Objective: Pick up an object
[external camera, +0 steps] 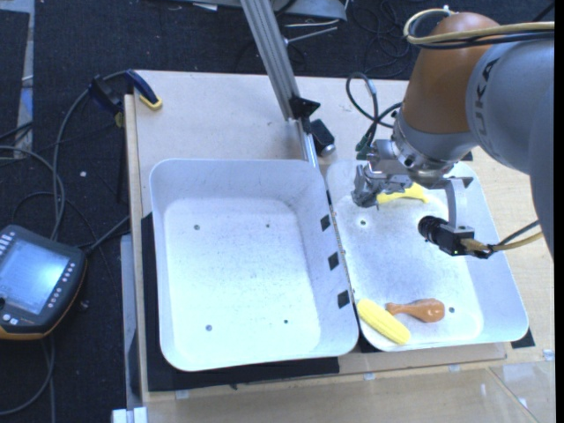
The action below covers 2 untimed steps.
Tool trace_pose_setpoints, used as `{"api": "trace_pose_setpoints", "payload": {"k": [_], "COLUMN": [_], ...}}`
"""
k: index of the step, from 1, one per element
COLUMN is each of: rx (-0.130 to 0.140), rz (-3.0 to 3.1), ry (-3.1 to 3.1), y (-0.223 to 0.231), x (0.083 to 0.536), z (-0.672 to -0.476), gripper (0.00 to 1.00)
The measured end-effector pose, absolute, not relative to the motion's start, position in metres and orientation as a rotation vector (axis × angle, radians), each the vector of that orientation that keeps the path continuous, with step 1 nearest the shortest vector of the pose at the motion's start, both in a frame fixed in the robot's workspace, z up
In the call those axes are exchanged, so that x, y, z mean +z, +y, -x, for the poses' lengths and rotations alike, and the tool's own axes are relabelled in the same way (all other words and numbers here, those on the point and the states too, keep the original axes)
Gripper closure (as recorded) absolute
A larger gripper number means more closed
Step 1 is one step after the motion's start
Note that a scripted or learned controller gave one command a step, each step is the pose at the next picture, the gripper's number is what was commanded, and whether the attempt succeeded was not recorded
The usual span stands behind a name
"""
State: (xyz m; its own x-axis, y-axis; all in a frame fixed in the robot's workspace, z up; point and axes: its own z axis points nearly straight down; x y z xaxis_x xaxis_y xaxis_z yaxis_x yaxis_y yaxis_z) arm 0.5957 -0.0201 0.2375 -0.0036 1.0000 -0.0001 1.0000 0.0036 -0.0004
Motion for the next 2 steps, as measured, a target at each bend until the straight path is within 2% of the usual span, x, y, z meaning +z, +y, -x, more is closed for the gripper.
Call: {"api": "trace_pose_setpoints", "payload": {"k": [1,2], "rx": [0.000,-0.002], "rz": [2.215,2.216], "ry": [-2.226,-2.226], "y": [0.037,0.083], "x": [0.227,0.239], "z": [-0.600,-0.602], "gripper": [1.00,1.00]}}
